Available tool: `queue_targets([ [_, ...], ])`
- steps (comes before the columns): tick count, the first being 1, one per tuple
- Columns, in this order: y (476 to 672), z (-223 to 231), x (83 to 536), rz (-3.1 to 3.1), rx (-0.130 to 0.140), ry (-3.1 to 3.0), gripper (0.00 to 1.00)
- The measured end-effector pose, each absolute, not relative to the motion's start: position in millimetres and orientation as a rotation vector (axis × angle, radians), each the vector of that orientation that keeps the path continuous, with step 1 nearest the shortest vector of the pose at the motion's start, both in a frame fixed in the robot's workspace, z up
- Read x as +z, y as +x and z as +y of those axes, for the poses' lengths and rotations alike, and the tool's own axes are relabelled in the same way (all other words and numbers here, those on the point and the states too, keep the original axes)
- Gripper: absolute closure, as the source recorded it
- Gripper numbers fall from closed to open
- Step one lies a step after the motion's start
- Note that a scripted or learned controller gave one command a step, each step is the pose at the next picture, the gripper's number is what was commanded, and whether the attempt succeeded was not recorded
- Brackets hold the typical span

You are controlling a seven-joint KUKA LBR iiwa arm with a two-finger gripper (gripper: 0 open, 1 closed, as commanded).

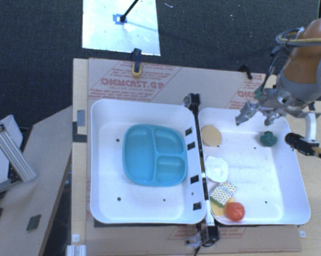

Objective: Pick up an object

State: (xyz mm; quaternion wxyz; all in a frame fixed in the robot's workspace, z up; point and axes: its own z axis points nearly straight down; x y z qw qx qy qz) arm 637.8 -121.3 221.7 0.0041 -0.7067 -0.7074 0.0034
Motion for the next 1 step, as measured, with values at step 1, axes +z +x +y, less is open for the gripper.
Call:
queue_targets([
  [1,640.4,-121.0,229.0,-2.226,-0.001,-2.219,0.00],
])
